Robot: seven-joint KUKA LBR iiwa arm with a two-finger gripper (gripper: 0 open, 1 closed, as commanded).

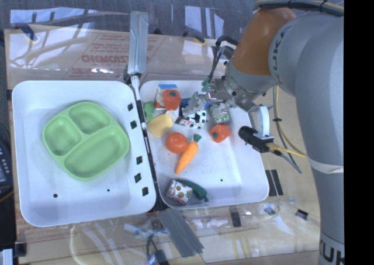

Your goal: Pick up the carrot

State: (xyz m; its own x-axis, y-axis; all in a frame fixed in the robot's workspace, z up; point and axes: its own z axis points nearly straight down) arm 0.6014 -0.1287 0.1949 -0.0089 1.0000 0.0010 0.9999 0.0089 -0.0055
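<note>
Orange and pointy, the plastic toy carrot (187, 155) lies flat near the middle of the right white bin (248, 179). Its green top points up toward the far side. A round orange-red toy tomato (176, 141) sits just beside it, maybe touching. A yellow toy block (160, 124) lies a bit farther back.

The claw (211, 99) hangs over the far part of that bin, above a black and white spotted toy (196, 116). It is near the carrot but not over it. I cannot tell if the claw is open or closed, since it is too dark and crowded there.

What could go wrong? The claw could come down on the wrong toy, because so many sit close together. It could also bump the tomato and push the carrot away. The carrot is smooth and thin at its tip, so it might slip out.

The left white bin (23, 141) has a green plate with three parts (86, 139).
</note>
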